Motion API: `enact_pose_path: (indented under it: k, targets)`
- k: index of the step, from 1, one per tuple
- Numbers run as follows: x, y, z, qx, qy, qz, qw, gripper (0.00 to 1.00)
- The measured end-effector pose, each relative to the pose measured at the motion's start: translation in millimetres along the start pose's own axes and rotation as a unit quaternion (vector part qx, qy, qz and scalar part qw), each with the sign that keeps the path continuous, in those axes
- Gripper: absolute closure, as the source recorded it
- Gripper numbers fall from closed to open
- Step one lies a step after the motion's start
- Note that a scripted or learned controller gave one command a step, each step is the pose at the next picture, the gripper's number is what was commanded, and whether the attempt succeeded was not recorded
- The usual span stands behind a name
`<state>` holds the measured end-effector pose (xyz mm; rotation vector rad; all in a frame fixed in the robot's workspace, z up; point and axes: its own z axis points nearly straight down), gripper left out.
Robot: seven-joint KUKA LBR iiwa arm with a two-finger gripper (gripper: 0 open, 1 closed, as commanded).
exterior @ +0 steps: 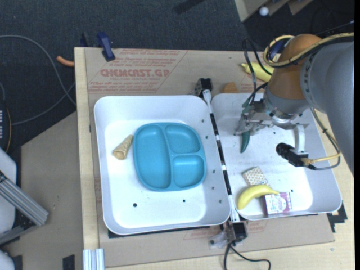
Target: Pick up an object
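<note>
A banana [257,196] is seen nearest the camera, lying at the front edge of the right bin [320,151], its curved yellow body set just beside a small purple-and-white carton [278,203]. From the left, the left bin [107,151] is occupied by an ice-cream cone [122,147], laid on its side near the left wall. Just beside it a blue divided plate [169,155] is placed at the middle of that bin, with three compartments visible. Across the divider, in the right bin, a small checkered waffle-like piece [256,176] is found just above the banana. Further back, a dark teal, elongated object [246,141] is seen hanging point-down below the gripper [251,124], its upper end clamped between the fingers. Its kind cannot be told. The gripper is positioned over the rear left part of the right bin, with the grey arm [332,77] and its orange band [289,66] reaching in from the right. A black cable fitting [289,153] is seen hanging beside the wrist.
</note>
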<state>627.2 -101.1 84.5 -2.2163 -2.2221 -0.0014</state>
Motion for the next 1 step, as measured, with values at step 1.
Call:
enact_pose_path:
  k: [1]
  targets:
    - [67.8, -27.2, -100.9, -0.002, -0.001, 0.0, 1.0, 1.0]
